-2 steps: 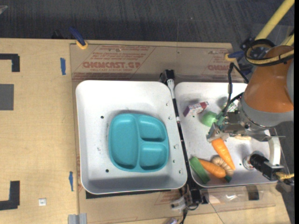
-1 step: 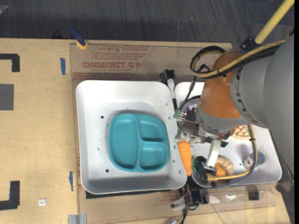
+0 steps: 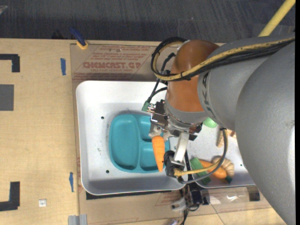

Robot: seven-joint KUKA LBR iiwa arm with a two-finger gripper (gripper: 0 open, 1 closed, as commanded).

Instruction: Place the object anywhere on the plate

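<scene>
Just carrot (image 3: pixel 159 151) beside gripper (image 3: pixel 172 162)

The gripper (image 3: pixel 161 150) holds an orange carrot (image 3: pixel 159 153) between its fingers, positioned over the 3 o'clock edge of the teal divided plate (image 3: pixel 125 143). The plate lies in the left white bin (image 3: pixel 91 125). More toy produce (image 3: pixel 213 168) lies in the right bin, at 4 o'clock.

Bright, even overhead light; sharp focus, soft shadows.

Orange carrot (image 3: pixel 158 150) upright — over teal divided plate's (image 3: pixel 125 143) right edge.
</scene>
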